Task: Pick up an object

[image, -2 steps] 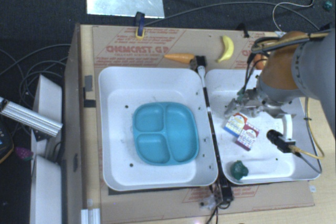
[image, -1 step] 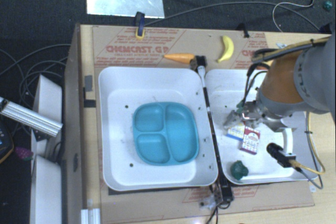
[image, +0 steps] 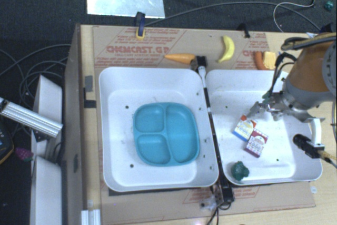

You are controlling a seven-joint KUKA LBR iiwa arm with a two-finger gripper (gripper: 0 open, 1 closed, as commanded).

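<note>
Gripper (image: 261,108) over right bin (image: 303,168), just far-right of the boxes; whether it is open or closed, cannot tell. Two small boxes lie touching mid-bin: blue-white box (image: 245,128), red-white box (image: 256,143). Green lump (image: 240,170) at near edge. Blue tray (image: 166,133) fills left bin (image: 118,87). Banana (image: 227,48) and carrot (image: 179,58) on the bench beyond.

Bright, even light, soft shadows, slightly soft focus.

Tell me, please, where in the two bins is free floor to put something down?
Right bin: its far floor, behind the two small boxes, and the strip right of the green object. Crowded around the boxes, under the gripper. Left bin: the blue plate leaves margins.
</note>
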